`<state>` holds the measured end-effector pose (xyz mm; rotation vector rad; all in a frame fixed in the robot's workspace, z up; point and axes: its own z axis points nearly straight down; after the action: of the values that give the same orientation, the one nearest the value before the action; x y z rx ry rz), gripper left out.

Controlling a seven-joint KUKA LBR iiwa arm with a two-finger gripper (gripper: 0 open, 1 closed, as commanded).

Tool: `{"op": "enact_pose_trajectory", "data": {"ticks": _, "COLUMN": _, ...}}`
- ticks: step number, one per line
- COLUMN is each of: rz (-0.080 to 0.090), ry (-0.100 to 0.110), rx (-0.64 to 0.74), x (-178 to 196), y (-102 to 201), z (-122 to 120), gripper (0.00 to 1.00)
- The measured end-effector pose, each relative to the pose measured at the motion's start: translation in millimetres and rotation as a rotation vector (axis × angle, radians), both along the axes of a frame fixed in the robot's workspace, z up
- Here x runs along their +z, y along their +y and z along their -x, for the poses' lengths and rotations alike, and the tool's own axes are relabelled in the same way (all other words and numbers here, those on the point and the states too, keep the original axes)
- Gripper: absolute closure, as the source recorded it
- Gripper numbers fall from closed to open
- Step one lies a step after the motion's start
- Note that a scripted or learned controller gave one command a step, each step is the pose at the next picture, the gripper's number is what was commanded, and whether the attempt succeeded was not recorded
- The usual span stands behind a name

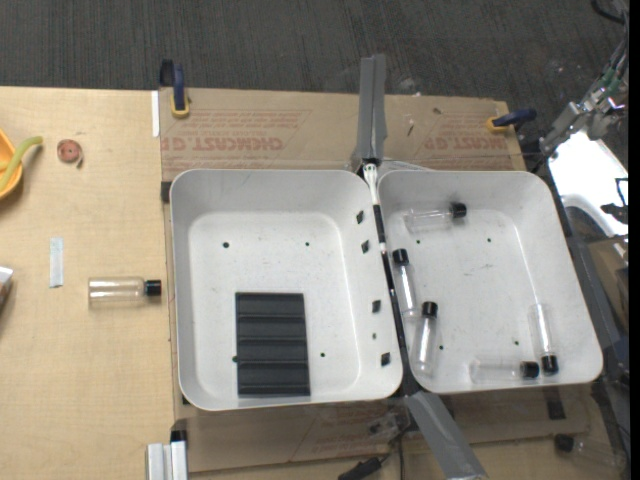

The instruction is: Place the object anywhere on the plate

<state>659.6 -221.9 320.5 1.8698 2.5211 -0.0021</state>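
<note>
Clear vials (428, 324) beside perhaps a ribbed plate (271, 345)

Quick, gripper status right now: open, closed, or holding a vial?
Gripper: cannot be told from the camera view. Five clear vials lie loose in the right bin.

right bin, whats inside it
Five clear vials with black caps lie in the right bin: one near the back, two along the left wall, two front right.
</note>
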Motion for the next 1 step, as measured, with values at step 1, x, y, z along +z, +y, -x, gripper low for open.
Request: {"op": "enact_pose_trajectory", "data": {"ticks": 1, "rz": -0.001, "ry": 0.001, "rx": 0.045, "x": 98.3, "y": -0.7, "z": 69.6, "gripper": 0.0}}
